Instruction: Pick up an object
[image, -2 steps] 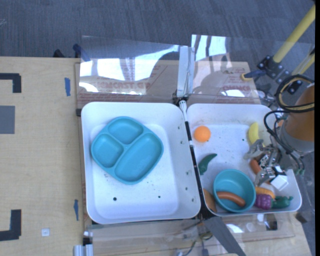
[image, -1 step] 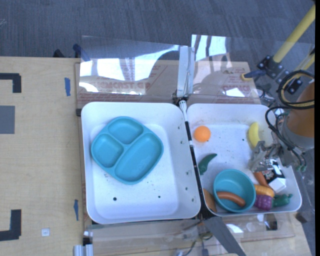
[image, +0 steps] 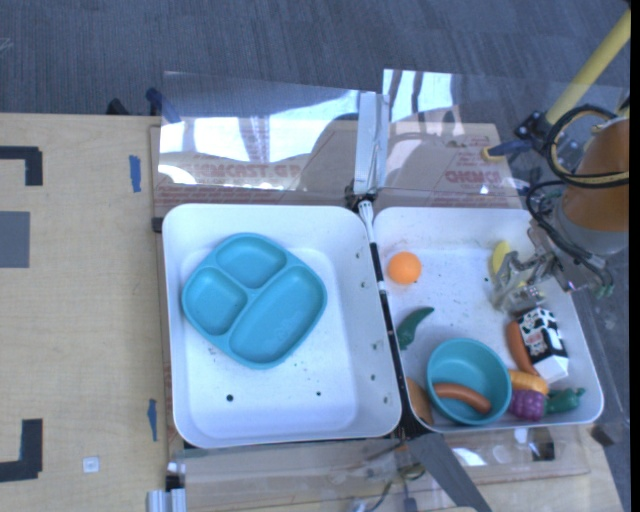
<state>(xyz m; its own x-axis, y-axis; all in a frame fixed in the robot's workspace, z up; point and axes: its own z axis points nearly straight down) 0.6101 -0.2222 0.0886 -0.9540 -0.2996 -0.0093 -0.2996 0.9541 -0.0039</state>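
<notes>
Several small toy foods in right bin (image: 470, 235), toward 3 o'clock of view. Gripper (image: 515, 280) low over yellow piece (image: 499, 256) at bin's 2 o'clock; cannot tell how far open, nothing seen held. Probably light, stiff, slippery plastic; best taken across narrow middle. Orange ball (image: 404, 268) at 10 o'clock likely to roll away

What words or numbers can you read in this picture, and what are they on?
Red print on the clear panel behind the left bin: reflected and blurred, not readable.
Red print on the clear panel behind the right bin: also reversed and blurred, not readable.
Black-and-white carton in the right bin: cow-like patches, no legible text.
Nothing else carries writing.
</notes>
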